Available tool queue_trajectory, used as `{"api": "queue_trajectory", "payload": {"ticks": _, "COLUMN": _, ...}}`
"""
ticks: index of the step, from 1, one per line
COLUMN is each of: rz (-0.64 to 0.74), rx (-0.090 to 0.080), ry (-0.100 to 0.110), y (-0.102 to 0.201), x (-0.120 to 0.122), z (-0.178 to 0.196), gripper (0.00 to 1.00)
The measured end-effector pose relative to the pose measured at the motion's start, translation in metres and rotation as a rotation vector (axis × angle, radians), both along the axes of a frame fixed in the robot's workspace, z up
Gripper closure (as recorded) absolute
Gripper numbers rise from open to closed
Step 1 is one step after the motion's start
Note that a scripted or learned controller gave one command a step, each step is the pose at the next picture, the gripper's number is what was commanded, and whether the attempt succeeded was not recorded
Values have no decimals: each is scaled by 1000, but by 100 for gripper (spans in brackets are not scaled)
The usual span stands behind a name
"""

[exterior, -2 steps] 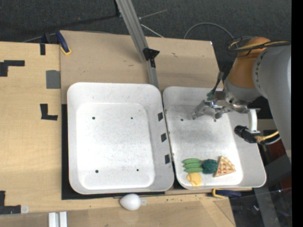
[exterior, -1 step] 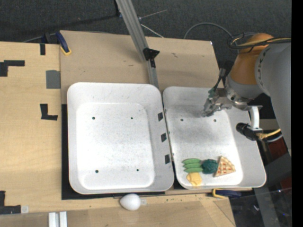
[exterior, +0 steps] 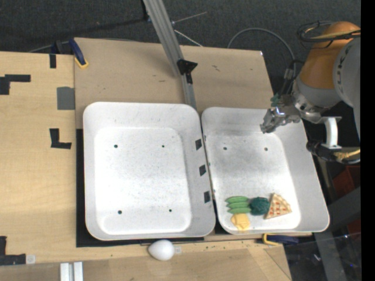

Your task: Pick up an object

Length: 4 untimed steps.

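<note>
Wooden bench (exterior: 135,69), right white bin (exterior: 304,174): gripper (exterior: 271,122) state unclear, hovering far corner; should descend squarely over green toy pods (exterior: 237,202).

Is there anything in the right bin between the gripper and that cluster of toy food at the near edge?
Nothing visible. The gripper sits over the far end of the right bin; the toy food cluster lies at its near end, with just bare speckled floor between them.
</note>
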State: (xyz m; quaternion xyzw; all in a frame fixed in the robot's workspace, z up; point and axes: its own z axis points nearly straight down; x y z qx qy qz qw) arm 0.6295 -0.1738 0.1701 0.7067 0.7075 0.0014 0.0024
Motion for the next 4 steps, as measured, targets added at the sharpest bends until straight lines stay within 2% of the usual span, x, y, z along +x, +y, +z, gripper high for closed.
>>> {"api": "queue_trajectory", "payload": {"ticks": 2, "rz": 1, "rx": 0, "ry": 1, "y": 1, "x": 2, "z": 101, "gripper": 100}}
{"api": "queue_trajectory", "payload": {"ticks": 4, "rz": 2, "rx": 2, "ry": 7, "y": 97, "x": 10, "z": 76, "gripper": 100}}
